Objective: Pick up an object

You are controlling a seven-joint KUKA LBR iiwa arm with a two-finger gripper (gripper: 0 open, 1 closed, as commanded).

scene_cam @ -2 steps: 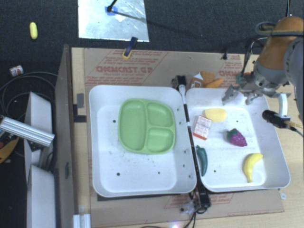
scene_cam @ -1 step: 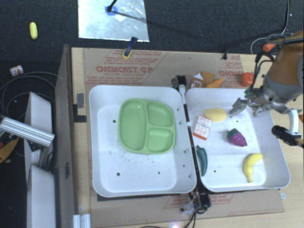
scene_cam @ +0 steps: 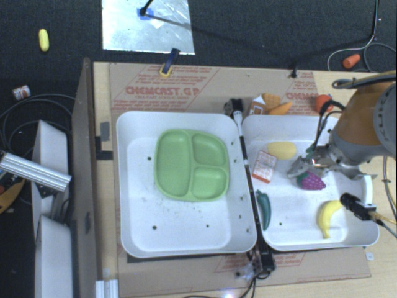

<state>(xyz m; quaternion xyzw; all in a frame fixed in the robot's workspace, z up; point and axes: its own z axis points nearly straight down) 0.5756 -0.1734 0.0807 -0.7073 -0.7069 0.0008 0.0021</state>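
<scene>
My gripper [scene_cam: 308, 167] is low in the right bin [scene_cam: 291, 238], directly over a purple bunch of grapes [scene_cam: 312, 182] and touching or nearly touching its top. The grapes rest on the bin floor. A yellow lemon-like fruit [scene_cam: 281, 149] lies to the gripper's upper left. Beside that fruit is a small red and white carton [scene_cam: 264, 166]. A yellow banana [scene_cam: 328, 216] lies towards the front right, and a dark green vegetable [scene_cam: 263, 208] sits against the left wall. The grey arm with its orange band [scene_cam: 363, 120] comes in from the right.
The left bin [scene_cam: 139, 228] holds a green divided plate [scene_cam: 191, 164]. Orange toy food [scene_cam: 274, 104] lies on the cardboard behind the right bin. A black part of the arm [scene_cam: 353, 205] hangs next to the banana. Cables run at the right.
</scene>
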